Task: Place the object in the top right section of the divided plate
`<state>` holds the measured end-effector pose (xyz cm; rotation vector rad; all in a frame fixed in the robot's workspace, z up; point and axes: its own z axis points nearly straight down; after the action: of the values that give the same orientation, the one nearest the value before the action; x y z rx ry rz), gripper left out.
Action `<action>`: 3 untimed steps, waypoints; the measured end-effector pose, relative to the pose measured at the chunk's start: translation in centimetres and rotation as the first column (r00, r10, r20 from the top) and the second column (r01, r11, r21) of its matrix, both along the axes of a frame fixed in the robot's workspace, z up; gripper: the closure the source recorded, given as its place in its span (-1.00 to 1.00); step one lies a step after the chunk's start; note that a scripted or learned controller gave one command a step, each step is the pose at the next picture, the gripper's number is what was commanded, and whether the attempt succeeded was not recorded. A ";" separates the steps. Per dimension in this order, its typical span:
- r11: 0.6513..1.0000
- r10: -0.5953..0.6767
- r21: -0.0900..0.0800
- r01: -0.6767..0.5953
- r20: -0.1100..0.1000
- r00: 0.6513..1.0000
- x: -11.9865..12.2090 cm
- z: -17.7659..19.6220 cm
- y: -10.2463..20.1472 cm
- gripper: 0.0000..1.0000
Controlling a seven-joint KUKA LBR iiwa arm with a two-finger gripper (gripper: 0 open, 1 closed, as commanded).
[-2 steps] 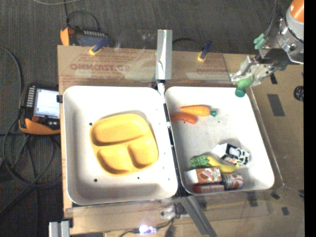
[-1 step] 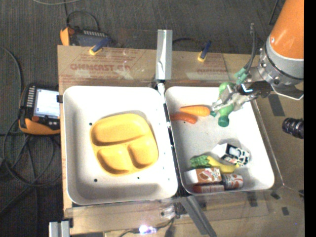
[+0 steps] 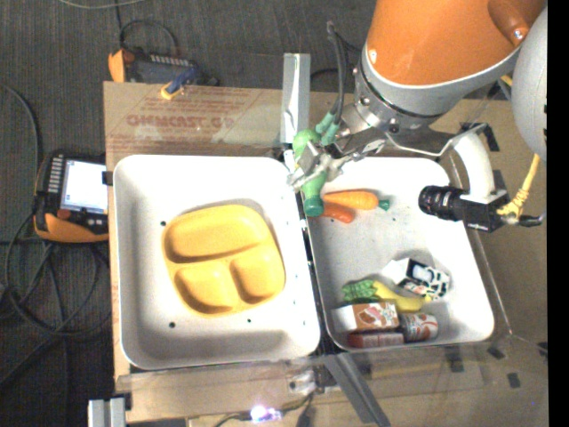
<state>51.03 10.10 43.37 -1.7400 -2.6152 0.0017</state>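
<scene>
Orange-banded and looming large at the far right corner of the view, the arm (image 3: 444,34) is sitting closest to the lens and is reaching down over the wall that the two white bins share. Its gripper (image 3: 311,178), with green-tipped parts, is hanging above the far left corner of the right bin (image 3: 462,256). Cables and brackets are crowding it, so whether it is spread or closed cannot be told, and nothing is showing clearly as held.

Judging by nearness, the task's thing is the carrot (image 3: 349,202). It is lying on the floor of the right bin, near the far left corner and just beside the gripper, on the side away from the shared wall. Its long axis is running roughly along the bin's far rim, with the green top pointing toward the right rim and the orange end toward the shared wall. A grasp would probably be closing across that axis.

The yellow divided plate (image 3: 227,256) is resting in the middle of the left bin (image 3: 133,327), turned slightly. Its wide section is facing the far rim and its two smaller ones the near rim, so the carry would be going leftward over the shared wall.

Reddish print on the cardboard sheet (image 3: 196,118) beyond the left bin seems to be reading "CHEMCAST", though faintly. Labels on the small packages (image 3: 391,317) at the right bin's near rim are too small to read.
</scene>
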 end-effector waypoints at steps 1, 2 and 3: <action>0.977 -0.215 -0.002 0.215 -0.004 0.977 -2.7 -19.6 -0.8 1.00; 1.000 -0.029 0.000 0.029 -0.001 1.000 0.6 -11.1 2.4 1.00; 0.996 0.094 -0.001 -0.094 0.000 0.996 -0.8 0.0 9.3 1.00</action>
<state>50.26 19.41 43.36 -1.6157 -2.6951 0.0031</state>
